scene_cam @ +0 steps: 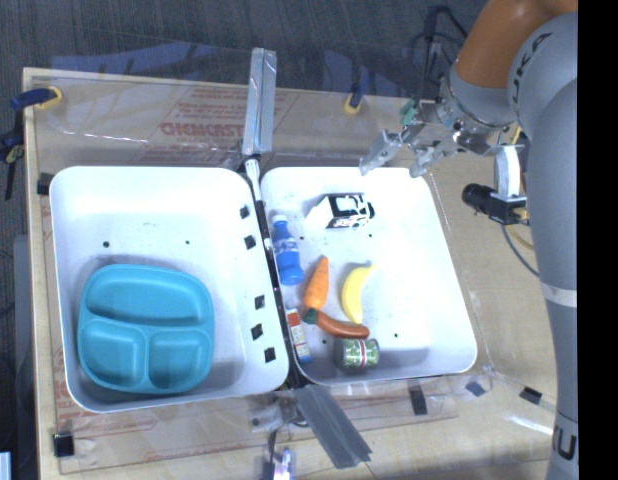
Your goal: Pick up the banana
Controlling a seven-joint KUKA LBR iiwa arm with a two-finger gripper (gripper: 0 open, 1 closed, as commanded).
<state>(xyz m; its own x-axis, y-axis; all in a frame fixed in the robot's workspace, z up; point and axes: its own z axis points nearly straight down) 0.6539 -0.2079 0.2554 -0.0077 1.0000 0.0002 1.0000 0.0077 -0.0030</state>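
A yellow banana [355,290] lies in the right bin [434,268], roughly at its middle, pointing toward the near and far sides. My gripper [400,157] hangs over the far rim of that bin, well behind the banana and a little to its right. Its fingers stand spread, so it is open, with nothing between them.
An orange carrot [316,281] lies just left of the banana, with a red pepper [339,324] and a green can [359,353] in front of it. A blue bottle [286,253] rests by the divider and a black-and-white object [347,209] sits farther back. The left bin [139,208] holds a blue sectioned tray [146,325].
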